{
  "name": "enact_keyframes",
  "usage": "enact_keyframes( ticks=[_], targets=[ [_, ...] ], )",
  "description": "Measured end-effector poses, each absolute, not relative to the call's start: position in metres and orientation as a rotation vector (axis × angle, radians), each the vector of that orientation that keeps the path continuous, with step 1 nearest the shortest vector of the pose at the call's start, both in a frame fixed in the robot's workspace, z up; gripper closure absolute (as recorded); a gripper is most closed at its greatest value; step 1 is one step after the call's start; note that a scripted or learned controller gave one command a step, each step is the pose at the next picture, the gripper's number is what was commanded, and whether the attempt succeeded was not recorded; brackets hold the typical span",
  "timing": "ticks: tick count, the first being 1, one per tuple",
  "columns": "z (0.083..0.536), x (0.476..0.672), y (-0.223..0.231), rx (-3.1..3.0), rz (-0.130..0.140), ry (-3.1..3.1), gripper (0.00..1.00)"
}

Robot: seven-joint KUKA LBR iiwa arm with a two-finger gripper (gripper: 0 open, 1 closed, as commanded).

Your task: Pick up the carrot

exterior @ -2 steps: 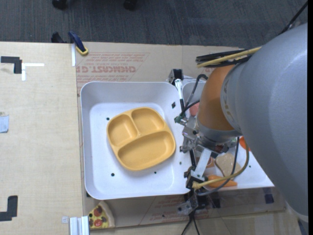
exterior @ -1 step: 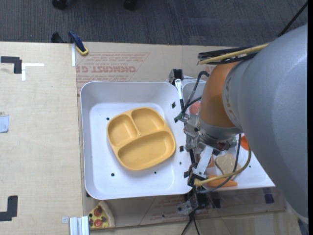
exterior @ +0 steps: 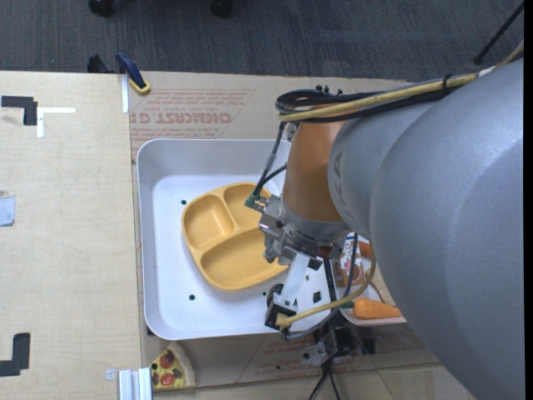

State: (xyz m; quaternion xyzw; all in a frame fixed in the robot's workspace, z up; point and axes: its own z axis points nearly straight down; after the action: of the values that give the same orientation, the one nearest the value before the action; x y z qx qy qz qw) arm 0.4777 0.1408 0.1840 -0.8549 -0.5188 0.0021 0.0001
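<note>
Carrot (exterior: 376, 310), orange and lying on its side, low in the view and toward its right, just beside the arm's lower edge. It appears to rest at the near corner of the bin on the view's right, though the arm covers most of that bin and the seating cannot be confirmed. Nothing grips it: the gripper (exterior: 293, 257) hangs close by, toward the view's left, above the rim region where the yellow divided plate (exterior: 223, 242) meets the wall of the white bin (exterior: 158, 223). Whether the gripper is open or closed cannot be told, since the wrist and orange band (exterior: 310, 173) hide its working end. Step in hand, as judged: the approach, with no grasp made. The next move would call for shifting the gripper toward the view's right to stand over the carrot, aligning across its narrow width, then descending without catching the bin wall. The plate, three-compartment and bare, lies tilted across the white bin's floor. Beneath both bins lies a cardboard sheet (exterior: 187, 107) printed in red, seen inverted; the large word seems to read "CHEMCAST", and the smaller lines are too fine to read. A toy pizza slice (exterior: 167, 368) lies on the cardboard below the white bin, and a blue-and-yellow tool (exterior: 133, 73) rests at the wooden bench's (exterior: 67, 248) far edge.
</note>
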Motion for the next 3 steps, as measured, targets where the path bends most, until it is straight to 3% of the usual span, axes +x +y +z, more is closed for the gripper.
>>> enact_keyframes(
  ticks=[3],
  targets=[
    [0.208, 0.481, 0.139, -2.683, 0.022, -1.641, 1.00]
  ],
)
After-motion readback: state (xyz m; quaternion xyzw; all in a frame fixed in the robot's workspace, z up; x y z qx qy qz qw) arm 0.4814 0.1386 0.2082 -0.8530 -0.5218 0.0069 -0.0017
